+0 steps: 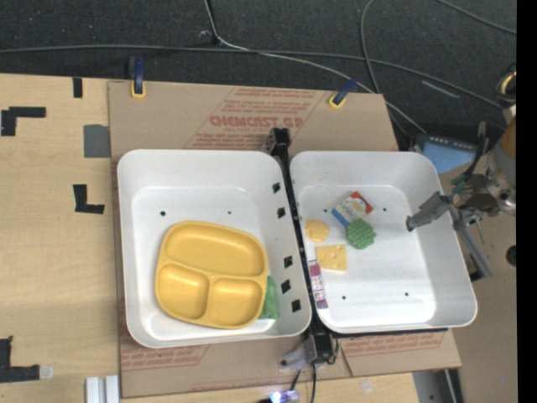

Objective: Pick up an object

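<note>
Claw point(426, 214), whether wide or narrow I cannot tell, should travel left and drop squarely over the green toy point(362, 235).

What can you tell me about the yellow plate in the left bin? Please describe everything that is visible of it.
The yellow plate looks like smooth plastic, a rounded rectangle with three compartments: one wide across the top, two smaller below. It lies flat and upright, all compartments bare, in the lower part of the left bin, turned slightly. A green object sits against its lower right edge, partly hidden by it. The gripper is over the right bin, far from it.
</note>
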`<control>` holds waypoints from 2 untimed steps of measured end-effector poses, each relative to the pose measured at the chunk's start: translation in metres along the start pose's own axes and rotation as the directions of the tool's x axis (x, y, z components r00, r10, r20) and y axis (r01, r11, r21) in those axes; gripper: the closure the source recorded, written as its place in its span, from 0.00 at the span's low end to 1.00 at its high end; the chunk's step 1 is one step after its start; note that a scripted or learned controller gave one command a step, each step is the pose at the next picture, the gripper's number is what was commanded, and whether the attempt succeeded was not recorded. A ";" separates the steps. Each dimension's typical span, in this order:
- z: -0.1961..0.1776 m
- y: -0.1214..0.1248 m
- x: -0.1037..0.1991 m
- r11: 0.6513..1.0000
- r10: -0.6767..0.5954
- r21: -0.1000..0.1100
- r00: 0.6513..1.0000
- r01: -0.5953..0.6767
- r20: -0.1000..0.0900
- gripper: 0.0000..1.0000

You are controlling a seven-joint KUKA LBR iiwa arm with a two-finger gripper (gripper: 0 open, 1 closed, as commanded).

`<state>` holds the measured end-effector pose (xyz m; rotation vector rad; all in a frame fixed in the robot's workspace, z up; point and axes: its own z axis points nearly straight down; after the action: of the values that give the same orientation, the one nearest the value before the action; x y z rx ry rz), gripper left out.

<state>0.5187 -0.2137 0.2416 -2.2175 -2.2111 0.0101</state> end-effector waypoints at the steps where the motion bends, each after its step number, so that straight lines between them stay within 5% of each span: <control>1: -0.006 0.002 0.000 1.000 -0.004 -0.011 1.000 0.004 0.003 0.00; 2: 0.056 -0.002 0.008 1.000 -0.003 -0.005 1.000 0.003 0.001 0.00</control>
<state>0.5159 -0.2059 0.1859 -2.2165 -2.2175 0.0060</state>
